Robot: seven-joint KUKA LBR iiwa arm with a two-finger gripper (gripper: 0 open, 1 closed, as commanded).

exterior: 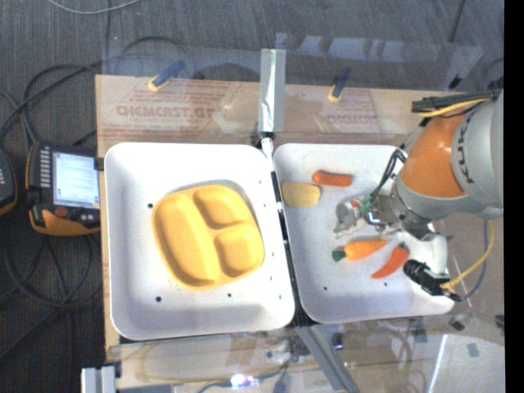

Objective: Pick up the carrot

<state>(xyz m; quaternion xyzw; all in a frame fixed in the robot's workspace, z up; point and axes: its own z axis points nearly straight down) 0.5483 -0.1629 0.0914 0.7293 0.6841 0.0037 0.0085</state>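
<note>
The carrot [361,250] lies flat in the right bin [327,297], just below the hand [354,214], whose grip I cannot tell; it looks like light, stiff, smooth plastic, best pinched across its thick orange middle.

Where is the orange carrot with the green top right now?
The orange carrot with the green top lies in the right white bin, just below the gripper and left of a plain orange-red piece.

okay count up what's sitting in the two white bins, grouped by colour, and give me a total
Yellow: 2, the divided tray in the left bin and a small yellow piece in the right bin
Orange: 2, the carrot with green top and a sausage-shaped piece
Red-orange: 1, a pepper-like piece
Total: 5
</note>
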